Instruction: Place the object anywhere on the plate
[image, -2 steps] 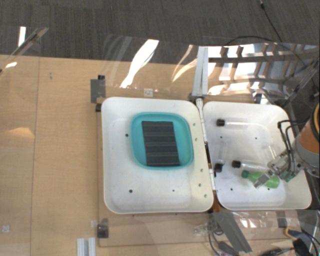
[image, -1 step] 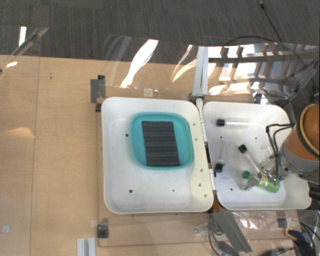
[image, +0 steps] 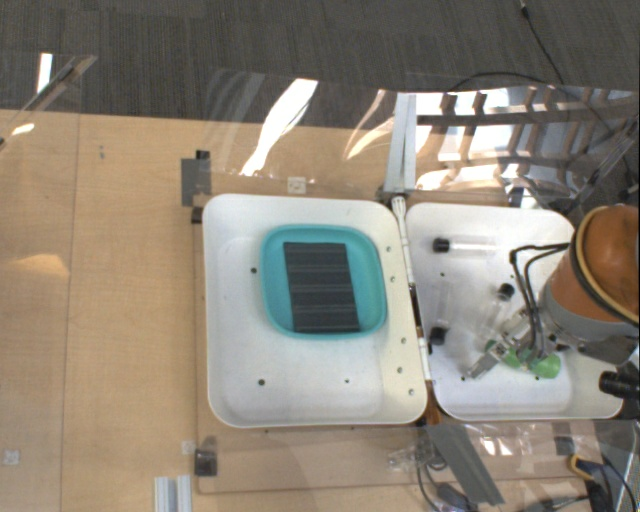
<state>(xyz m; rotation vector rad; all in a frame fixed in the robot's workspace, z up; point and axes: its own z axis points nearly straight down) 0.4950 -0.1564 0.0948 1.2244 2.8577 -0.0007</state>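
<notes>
Nearest the camera, along the bottom of the frame, the wooden desk (image: 100, 300) carried two shallow white bins side by side. In the lower right, inside the right bin (image: 470, 290), the gripper (image: 492, 357) sat low over the floor of the bin, next to one small green object (image: 538, 364) that lay just beside its tip. Whether the jaws were open or closed could not be told, and nothing showed the object between them. The arm (image: 600, 280) hung over that bin probably because the pick had to happen there.

Further left, the left bin (image: 240, 380) held one teal plate (image: 272, 290) with one dark ribbed mat (image: 320, 287) lying on it. The plate sat well apart from the object, so the placing appeared not yet done.

At the top of the frame, a clear sheet caught bright glare.
</notes>
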